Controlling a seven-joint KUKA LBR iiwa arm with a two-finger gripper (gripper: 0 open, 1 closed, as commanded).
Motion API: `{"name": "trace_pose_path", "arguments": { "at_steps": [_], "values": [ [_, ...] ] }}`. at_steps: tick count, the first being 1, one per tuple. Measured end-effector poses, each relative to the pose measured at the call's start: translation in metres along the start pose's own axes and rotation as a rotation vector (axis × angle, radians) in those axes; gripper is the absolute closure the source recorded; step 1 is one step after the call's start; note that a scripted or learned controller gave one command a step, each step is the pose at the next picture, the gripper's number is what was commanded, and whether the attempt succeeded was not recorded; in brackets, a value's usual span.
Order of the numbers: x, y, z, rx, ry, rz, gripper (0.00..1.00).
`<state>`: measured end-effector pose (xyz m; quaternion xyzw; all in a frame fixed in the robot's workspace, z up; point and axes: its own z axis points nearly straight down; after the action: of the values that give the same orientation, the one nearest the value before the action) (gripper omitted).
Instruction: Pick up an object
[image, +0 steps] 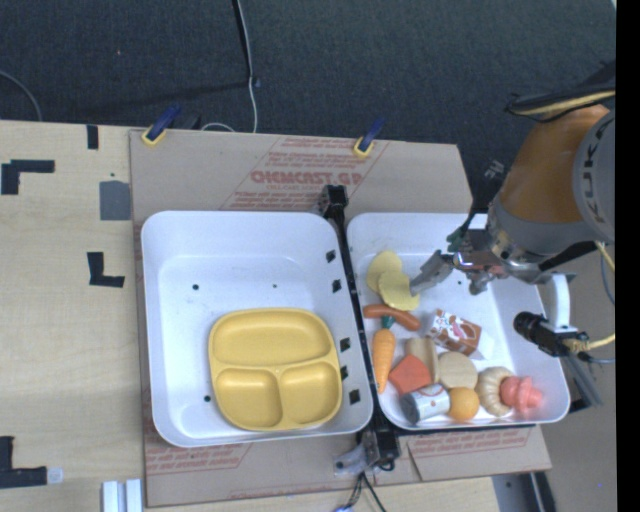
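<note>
The gripper (452, 272) hangs over the right bin (520, 310), toward its back edge, with its fingers spread apart and nothing between them. One finger (430, 272) points left at the yellow banana (392, 280), which lies just beside the bin's left wall; the fingertip is close to it, but contact cannot be made out.

The toys crowd the bin's front half: a sausage (392, 317) and a carrot (383, 357) along the left wall, a red wedge (410, 374), a can (427, 402) and an orange (463, 403) at the front edge, a packet (456, 331) mid-bin, and a pink cupcake (522, 395) in the front right corner. The bin's back right part is bare floor, shadowed by the arm (555, 190).

In the left bin (180, 260), a yellow tray (273, 365) sits against the front edge, with open white floor behind it and to its left.
</note>
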<state>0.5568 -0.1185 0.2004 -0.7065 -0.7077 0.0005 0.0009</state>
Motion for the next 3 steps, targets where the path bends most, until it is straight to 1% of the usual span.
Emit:
{"name": "trace_pose_path", "arguments": {
  "at_steps": [1, 2, 3],
  "values": [
    [0.025, 0.048, 0.081, 0.001, 0.000, -0.003, 0.00],
    [0.023, 0.028, 0.118, 0.001, -0.001, 0.001, 0.00],
    [0.024, 0.067, 0.116, -0.003, -0.001, -0.001, 0.00]
  ]
}}
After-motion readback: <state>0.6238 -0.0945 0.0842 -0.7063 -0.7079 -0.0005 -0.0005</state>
